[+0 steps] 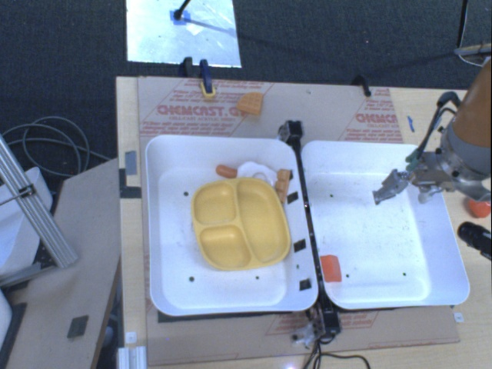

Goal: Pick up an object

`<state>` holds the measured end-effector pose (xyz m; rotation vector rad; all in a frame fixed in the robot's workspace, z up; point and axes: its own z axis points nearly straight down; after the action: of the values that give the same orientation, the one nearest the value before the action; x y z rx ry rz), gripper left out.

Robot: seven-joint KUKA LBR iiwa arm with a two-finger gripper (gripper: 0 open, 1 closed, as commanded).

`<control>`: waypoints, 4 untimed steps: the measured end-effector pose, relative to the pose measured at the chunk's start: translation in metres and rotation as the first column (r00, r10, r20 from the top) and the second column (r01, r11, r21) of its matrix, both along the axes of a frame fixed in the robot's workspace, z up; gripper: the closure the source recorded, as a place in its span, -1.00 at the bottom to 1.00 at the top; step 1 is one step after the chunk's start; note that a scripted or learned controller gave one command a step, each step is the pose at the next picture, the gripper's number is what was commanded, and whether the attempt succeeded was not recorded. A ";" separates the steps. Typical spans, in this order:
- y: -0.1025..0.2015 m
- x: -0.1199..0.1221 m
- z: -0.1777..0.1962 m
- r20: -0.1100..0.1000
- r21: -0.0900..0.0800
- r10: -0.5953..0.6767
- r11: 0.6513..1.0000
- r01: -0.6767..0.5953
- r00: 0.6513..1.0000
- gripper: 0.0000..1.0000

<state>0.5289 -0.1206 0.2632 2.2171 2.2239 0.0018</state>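
**Claw poised over the right bin, nothing picked yet**

Approach is the step in hand. The grey two-finger claw [400, 184] hangs over the far right part of the right white bin [430, 289], fingers parted and nothing between them. That bin's one object, a small orange block [330, 267], lies at its near left corner, well apart from the claw. The left white bin [161, 206] holds a yellow three-compartment plastic tray [240, 223], a small orange sausage-shaped piece [226, 171] and a tan block [283, 183]. Next, I judge, the claw must travel nearer and left, settle above the orange block, then descend and close.
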 end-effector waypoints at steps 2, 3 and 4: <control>0.115 -0.042 0.115 0.003 0.001 0.005 1.000 -0.005 1.000 -1.00; 0.113 -0.041 0.125 0.005 0.001 0.007 1.000 -0.007 1.000 1.00; 0.113 -0.041 0.125 0.005 0.001 0.006 1.000 -0.006 1.000 -1.00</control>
<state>0.4879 -0.0080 0.3880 2.2083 2.2287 0.0075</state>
